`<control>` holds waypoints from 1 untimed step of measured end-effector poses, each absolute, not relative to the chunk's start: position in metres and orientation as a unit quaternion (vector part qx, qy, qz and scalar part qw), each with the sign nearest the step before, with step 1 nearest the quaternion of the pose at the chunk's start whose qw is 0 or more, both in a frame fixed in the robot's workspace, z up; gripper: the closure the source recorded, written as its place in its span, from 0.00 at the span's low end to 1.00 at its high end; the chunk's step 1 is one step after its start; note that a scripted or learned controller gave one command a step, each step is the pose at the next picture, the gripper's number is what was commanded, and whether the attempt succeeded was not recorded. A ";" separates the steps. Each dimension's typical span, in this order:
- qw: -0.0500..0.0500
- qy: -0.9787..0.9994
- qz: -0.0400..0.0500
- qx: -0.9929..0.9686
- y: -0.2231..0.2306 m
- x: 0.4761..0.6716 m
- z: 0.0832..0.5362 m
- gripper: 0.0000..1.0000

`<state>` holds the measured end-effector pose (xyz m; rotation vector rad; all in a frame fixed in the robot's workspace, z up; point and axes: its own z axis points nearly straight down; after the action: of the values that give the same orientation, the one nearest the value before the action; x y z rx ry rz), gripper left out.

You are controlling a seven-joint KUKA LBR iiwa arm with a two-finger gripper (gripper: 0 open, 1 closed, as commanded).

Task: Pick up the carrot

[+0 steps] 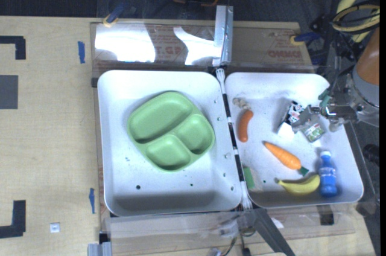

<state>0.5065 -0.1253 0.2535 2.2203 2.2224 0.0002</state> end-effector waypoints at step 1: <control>0.001 0.700 0.000 0.715 -0.132 0.566 0.193 0.00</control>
<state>0.5663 -0.1316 0.1929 2.2437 2.1965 0.0013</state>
